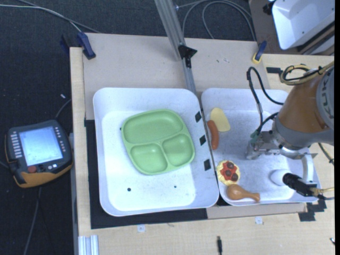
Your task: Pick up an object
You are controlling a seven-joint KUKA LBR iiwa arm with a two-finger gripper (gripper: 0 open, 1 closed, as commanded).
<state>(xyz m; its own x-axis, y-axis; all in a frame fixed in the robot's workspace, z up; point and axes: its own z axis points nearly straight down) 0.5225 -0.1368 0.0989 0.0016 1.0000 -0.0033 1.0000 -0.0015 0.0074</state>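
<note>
We see the gripper (260,147) hanging low over the middle of the right bin (241,97), under the grey wrist and orange band of the arm (303,116). Whether it is released or clenched we cannot tell from this slant, and nothing shows in its grasp.

So we judge the pick not yet made; every candidate lies on the bin floor. Nearest, toward the bin's front right corner, sits a small white object (277,177). Along the bin's left edge lie a sausage (213,134) touching a yellow chip-like piece (220,119), and further front a small pizza slice (229,171). In the front left corner rests a drumstick (243,194).

The left bin (106,158) carries a green divided plate (158,141), well apart from the gripper.

What is left, as we read it: settle on one item, close on it and lift.
</note>
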